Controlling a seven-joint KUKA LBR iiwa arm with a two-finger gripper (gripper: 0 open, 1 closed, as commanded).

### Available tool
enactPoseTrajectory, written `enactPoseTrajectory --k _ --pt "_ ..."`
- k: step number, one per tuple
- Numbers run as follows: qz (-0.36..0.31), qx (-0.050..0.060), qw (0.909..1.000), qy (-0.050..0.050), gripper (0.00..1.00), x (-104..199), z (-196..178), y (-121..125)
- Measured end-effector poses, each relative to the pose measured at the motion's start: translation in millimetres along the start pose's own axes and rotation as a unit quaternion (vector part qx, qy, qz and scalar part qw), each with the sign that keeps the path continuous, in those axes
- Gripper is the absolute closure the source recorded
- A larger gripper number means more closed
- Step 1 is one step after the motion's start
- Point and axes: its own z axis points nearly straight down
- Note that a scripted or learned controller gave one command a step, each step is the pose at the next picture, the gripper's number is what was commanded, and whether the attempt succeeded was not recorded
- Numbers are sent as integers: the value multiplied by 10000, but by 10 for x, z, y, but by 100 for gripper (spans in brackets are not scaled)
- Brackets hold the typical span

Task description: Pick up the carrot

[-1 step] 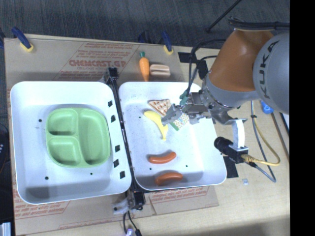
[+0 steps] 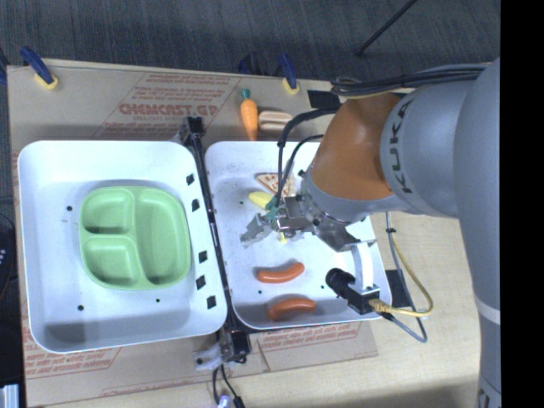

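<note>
Behind the right white bin [image 2: 223,228], outside its far rim, the small orange toy carrot with a green top [image 2: 248,116] lies on the cardboard beside a tan bread roll [image 2: 274,122]. Over that bin hangs the grey two-finger gripper [image 2: 257,226], well apart from the carrot, its fingers spread and gripping nothing.

camera view: fixed overhead | slanted down | takes in both bins [image 2: 51,164] | arm [image 2: 425,151] enters right

Orange carrot [image 2: 248,118] with green top, pale green tray [image 2: 134,235], white bins [image 2: 38,228], seemingly reddish-orange sausages [image 2: 280,273].
</note>
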Motion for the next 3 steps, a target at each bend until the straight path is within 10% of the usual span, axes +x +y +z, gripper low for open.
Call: enactPoseTrajectory --k 2,3 --pt "1388 -16 9903 5 0 -560 976 1341" --pt "1881 -22 9821 8 0 -193 -29 1390"
